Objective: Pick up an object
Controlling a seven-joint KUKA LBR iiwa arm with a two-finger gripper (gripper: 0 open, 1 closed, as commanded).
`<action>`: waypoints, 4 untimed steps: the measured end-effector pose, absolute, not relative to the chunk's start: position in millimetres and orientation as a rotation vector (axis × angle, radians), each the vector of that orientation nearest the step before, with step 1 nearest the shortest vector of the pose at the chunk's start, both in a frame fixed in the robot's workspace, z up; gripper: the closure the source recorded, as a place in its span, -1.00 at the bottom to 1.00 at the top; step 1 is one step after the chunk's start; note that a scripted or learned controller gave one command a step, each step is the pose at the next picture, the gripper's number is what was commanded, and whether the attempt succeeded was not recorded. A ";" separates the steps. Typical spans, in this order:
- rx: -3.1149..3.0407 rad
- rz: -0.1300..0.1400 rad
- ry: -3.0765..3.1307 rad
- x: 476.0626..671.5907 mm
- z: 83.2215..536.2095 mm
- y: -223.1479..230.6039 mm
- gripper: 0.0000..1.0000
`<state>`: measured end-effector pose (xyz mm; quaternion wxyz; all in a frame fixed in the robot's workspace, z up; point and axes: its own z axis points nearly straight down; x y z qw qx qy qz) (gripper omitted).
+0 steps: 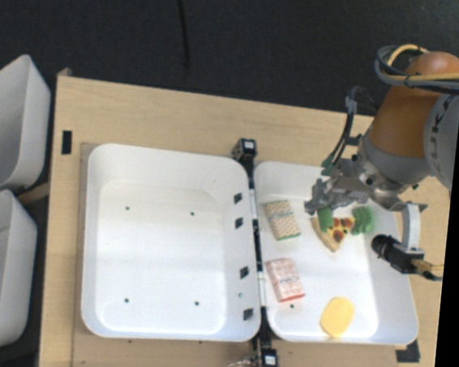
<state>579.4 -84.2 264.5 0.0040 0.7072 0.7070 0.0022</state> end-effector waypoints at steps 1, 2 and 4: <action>2.234 -0.010 2.215 492.9 198.3 -137.9 1.00; 2.220 0.002 2.217 507.5 207.1 -180.5 1.00; 2.215 0.000 2.221 561.2 175.5 -182.5 1.00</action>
